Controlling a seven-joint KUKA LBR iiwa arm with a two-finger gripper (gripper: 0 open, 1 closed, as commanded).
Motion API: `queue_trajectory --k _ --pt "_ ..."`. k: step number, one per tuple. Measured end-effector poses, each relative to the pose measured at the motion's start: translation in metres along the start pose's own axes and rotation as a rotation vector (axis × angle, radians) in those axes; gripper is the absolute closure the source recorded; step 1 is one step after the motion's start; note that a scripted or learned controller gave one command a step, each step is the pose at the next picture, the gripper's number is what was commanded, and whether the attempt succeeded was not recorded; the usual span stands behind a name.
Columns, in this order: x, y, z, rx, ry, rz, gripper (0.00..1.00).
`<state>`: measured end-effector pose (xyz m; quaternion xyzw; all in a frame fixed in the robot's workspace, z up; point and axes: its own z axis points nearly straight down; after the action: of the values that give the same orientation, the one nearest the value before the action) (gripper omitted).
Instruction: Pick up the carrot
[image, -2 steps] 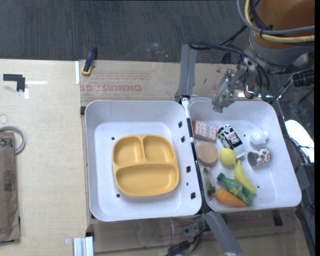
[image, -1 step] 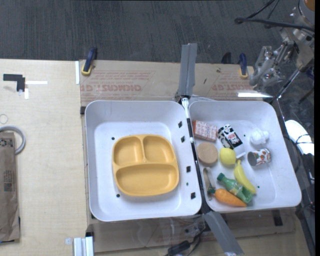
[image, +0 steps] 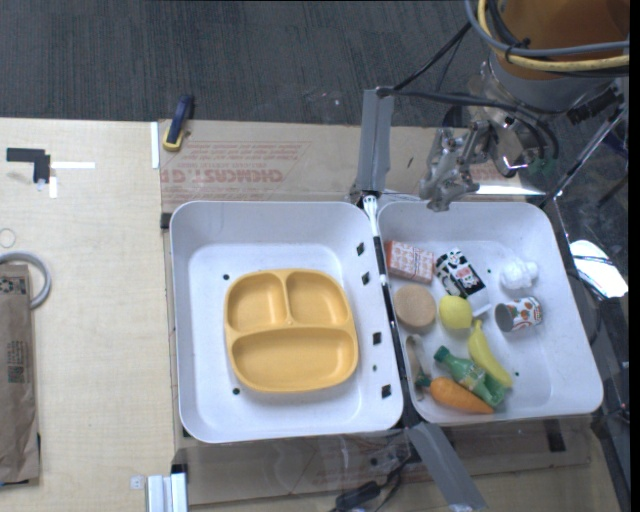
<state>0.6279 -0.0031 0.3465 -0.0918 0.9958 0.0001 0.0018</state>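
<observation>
One carrot (image: 460, 397) low in right bin (image: 570, 300), untouched

Faint red lettering printed across the cardboard sheet (image: 262, 165), left of the fingers, upside down to the camera and too washed out to read for certain. Dark print on the brown paper bag (image: 18, 370), far left and below the fingers, too small to read. Markings on the small carton (image: 461, 272) illegible.
</observation>
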Motion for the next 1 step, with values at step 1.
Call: queue_trajectory --k 1 --pt "-0.021 -0.04 -0.096 0.001 -0.001 -0.049 1.0"
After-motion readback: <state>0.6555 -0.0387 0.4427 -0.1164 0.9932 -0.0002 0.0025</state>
